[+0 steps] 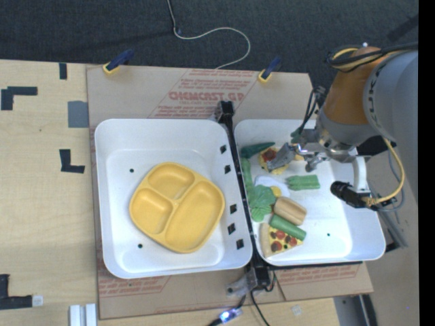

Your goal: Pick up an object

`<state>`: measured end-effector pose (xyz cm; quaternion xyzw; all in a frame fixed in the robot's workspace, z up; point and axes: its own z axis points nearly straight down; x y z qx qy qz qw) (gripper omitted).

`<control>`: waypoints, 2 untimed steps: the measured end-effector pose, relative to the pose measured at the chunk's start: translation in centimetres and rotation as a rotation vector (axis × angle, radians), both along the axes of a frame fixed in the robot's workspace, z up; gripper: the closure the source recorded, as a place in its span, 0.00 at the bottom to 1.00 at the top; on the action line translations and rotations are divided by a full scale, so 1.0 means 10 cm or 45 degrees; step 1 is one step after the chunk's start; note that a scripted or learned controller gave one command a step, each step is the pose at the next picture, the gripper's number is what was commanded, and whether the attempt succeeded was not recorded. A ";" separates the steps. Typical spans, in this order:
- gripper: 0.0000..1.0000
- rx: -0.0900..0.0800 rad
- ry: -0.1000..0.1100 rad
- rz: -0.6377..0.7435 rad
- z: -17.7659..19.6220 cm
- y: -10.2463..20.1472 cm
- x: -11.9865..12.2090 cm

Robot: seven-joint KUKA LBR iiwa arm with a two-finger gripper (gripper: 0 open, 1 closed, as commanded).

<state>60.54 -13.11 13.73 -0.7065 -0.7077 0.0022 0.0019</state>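
Observation:
The right bin (360, 240) holds several toy foods: a green leafy piece (259, 198), a bread roll (290, 210), a green pickle (288, 226), a pizza slice (280, 240), a light green piece (303, 182) and a yellow and red piece (270, 158) near the bin's upper left. My gripper (293, 155) hangs over the upper part of this bin, just right of the yellow and red piece and above the light green piece. I see nothing between its fingers.
The left bin (112, 141) holds a yellow divided plate (177, 206). A black divider (234, 175) runs between the bins. The grey arm with its orange band (350, 100) comes in from the right, with cables (384, 189) looping over the right bin's edge.

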 end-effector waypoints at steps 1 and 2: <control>0.00 0.000 -0.003 0.000 -0.53 0.01 -0.01; 1.00 0.001 -0.006 -0.001 -0.40 0.02 0.00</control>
